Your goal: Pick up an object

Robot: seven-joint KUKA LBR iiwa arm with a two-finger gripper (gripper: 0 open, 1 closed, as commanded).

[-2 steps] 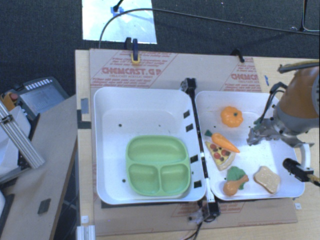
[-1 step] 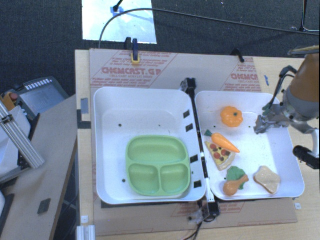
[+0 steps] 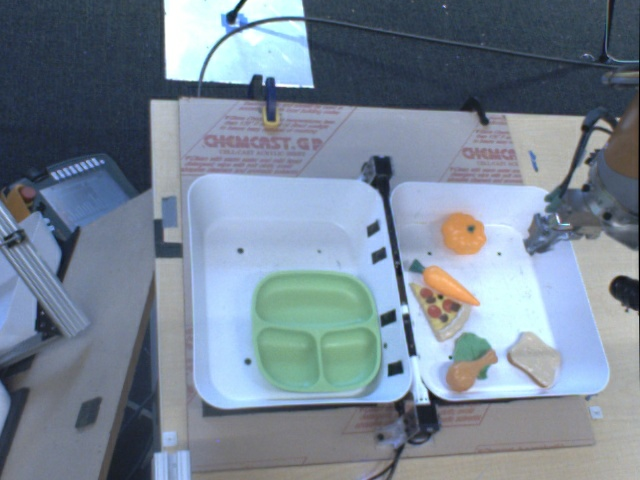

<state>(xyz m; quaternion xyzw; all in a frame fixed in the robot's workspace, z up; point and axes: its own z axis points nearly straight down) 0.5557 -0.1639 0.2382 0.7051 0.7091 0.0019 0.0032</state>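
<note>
The left bin [image 3: 210, 268] carries a green divided plate [image 3: 318, 330] near its front edge. In the right bin [image 3: 585, 328], nearer me, lie bread [image 3: 534, 358] at the front right corner, a carrot [image 3: 448, 284] and pumpkin [image 3: 464, 233] toward its left wall. My gripper [image 3: 541, 234] hangs over the right rim; whether my jaws are wide or narrow I cannot tell. I'd take the pumpkin: it sits apart, so a straight descent should seat it.

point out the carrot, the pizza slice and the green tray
carrot [image 3: 450, 285], camera view, middle of its orange body
pizza slice [image 3: 441, 312], camera view, centre of the topped face
green tray [image 3: 317, 299], camera view, floor of its large upper compartment
</note>
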